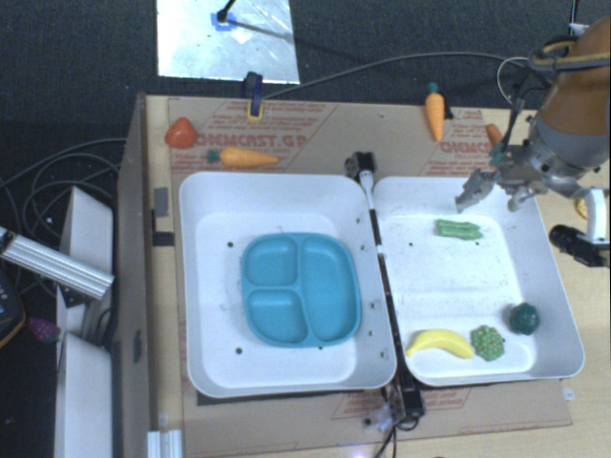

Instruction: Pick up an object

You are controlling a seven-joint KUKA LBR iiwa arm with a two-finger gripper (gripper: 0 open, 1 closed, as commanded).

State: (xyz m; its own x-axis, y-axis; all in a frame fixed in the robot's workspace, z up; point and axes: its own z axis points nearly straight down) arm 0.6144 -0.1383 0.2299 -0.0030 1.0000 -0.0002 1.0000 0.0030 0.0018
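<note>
The right bin (535, 284) holds a green bean pod (458, 228) near its far side, a yellow banana (440, 343) and a light green broccoli piece (488, 343) near its front, and a dark green ball (523, 319) at the front right. My gripper (495, 192) hangs over the far right of this bin, just above and to the right of the pod. Its fingers (471, 193) are spread, with nothing between them.
The left bin (205, 256) holds a blue divided plate (300, 289). On the cardboard behind the bins lie a tomato (179, 133), a carrot (247, 157) and another carrot (435, 114). A black clamp (361, 167) sits where the bins meet.
</note>
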